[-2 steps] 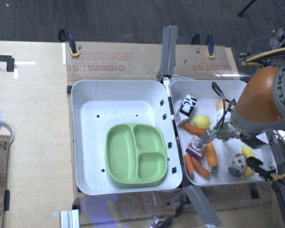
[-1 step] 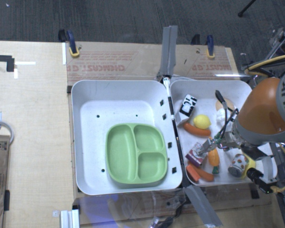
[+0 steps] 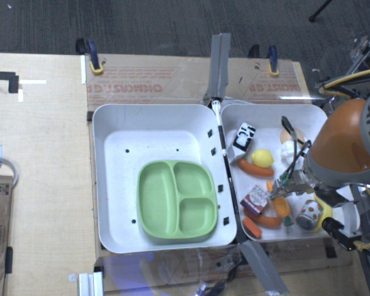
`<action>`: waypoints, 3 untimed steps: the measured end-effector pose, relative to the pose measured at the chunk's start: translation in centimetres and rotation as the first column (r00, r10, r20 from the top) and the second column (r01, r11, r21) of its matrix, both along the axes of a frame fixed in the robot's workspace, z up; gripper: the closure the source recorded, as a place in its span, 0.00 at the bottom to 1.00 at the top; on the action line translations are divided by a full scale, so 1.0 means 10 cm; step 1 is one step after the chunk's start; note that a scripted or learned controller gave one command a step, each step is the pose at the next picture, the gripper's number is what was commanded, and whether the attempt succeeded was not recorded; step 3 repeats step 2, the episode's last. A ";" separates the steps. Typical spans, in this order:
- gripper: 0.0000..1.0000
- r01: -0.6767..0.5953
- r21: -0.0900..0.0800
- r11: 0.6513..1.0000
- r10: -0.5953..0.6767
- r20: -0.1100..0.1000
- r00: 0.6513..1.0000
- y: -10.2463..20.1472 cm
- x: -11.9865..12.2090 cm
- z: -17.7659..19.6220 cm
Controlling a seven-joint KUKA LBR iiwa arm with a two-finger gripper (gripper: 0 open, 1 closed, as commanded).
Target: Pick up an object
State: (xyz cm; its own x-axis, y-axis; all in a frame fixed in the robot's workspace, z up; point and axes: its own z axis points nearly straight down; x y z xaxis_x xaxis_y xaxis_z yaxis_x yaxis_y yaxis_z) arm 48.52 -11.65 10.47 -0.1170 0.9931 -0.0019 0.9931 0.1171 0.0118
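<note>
I see my gripper point(image 3: 282, 189) low in the right of the frame, down in the right bin point(image 3: 268, 108), with the small red box point(image 3: 256, 198) just to its left, but I cannot tell its state from here.

Small toys piled in the right bin

A yellow lemon point(image 3: 263, 158) sits on an orange carrot point(image 3: 254, 168) lying flat; a black-and-white box point(image 3: 244, 137) stands tilted above them. Lower down lie a red-and-white packet point(image 3: 256, 199), a small orange piece point(image 3: 281, 207), another carrot point(image 3: 264, 221) and a grey can point(image 3: 308, 215) on its side.
</note>
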 end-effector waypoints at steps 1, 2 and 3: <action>1.00 -0.203 0.001 0.979 0.203 -0.015 0.979 -0.18 -0.07 0.76; 1.00 -0.439 0.001 0.898 0.439 -0.014 0.898 -0.11 0.45 0.94; 1.00 -0.439 0.001 0.898 0.439 -0.014 0.898 -0.11 0.45 0.94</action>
